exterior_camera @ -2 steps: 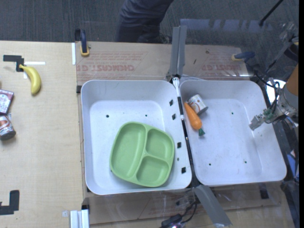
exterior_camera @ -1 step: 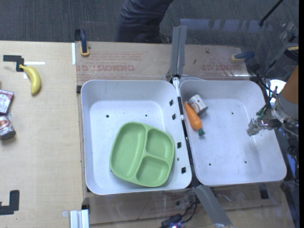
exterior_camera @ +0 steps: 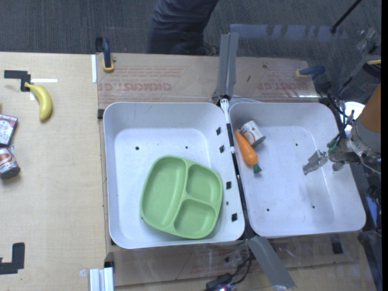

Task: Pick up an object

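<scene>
An orange toy carrot [exterior_camera: 247,150] with a green tip lies in the right bin [exterior_camera: 303,217], close to its left wall. A small tin can [exterior_camera: 252,132] lies on its side just behind the carrot, touching it. My gripper [exterior_camera: 324,162] hangs over the right side of this bin, well to the right of both objects. It is open, and nothing sits between its fingers. In the left bin [exterior_camera: 121,162] rests a green divided plate [exterior_camera: 182,196].
On the wooden bench to the left lie a banana [exterior_camera: 42,100], a snack packet [exterior_camera: 6,129] and a small can [exterior_camera: 7,163]. A raised divider [exterior_camera: 229,132] separates the two bins. Clamps [exterior_camera: 106,59] hold cardboard behind the bins.
</scene>
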Robot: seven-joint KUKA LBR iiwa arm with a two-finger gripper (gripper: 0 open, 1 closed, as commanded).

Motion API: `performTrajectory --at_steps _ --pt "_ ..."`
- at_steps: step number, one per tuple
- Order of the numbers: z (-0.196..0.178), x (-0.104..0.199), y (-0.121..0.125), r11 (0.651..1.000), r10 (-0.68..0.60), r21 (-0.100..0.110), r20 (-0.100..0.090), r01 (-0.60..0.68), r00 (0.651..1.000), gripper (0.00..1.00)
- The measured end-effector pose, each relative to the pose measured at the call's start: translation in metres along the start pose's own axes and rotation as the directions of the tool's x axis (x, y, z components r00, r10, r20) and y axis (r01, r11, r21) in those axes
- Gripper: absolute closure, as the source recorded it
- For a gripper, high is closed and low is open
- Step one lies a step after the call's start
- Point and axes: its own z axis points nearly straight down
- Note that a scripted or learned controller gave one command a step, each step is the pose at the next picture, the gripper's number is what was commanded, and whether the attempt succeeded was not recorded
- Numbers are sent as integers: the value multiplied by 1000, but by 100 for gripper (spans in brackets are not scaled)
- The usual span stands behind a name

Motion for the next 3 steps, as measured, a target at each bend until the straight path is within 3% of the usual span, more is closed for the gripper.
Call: performTrajectory --at_steps 1,2,3 --pt "55 -10 -52 990 -143 -2 -8 143 990 0" --pt "-42 -19 25 962 -274 -2 2 274 962 0" --pt "55 38 84 901 -433 -2 2 433 901 0"
